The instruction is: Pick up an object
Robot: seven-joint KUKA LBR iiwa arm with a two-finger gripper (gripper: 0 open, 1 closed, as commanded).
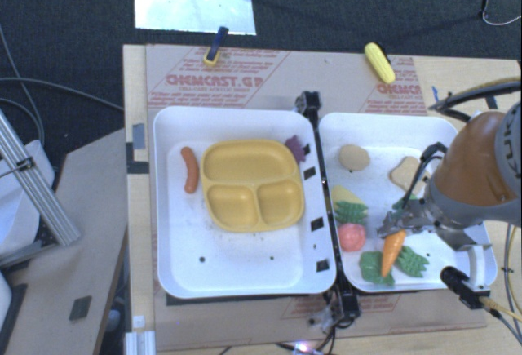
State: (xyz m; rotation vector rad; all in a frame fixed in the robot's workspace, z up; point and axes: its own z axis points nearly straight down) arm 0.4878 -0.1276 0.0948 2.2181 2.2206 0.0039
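From the camera above the bench, the arm (481, 170) reaches in from the right over the right bin (383, 126), its orange band over the bin's far right side. The gripper (397, 224) sits low over the near part of that bin, right by the top end of a toy carrot (391, 250). The view is too coarse there to say whether the jaws are open or closed on the carrot, so I cannot tell.

The carrot lies tilted among green toy leaves (412, 262), with a red tomato (351, 237) to its left and a yellow piece (347, 197) just above that. A tan potato (354, 157) and a pale biscuit shape (404, 172) lie toward the far wall.

The left bin (167, 182) holds a yellow divided tray (249, 184), a sausage (190, 169) beside it and a small purple thing (295, 147) at its far right corner. A corn cob (379, 62) lies on the cardboard (269, 76) behind the bins.
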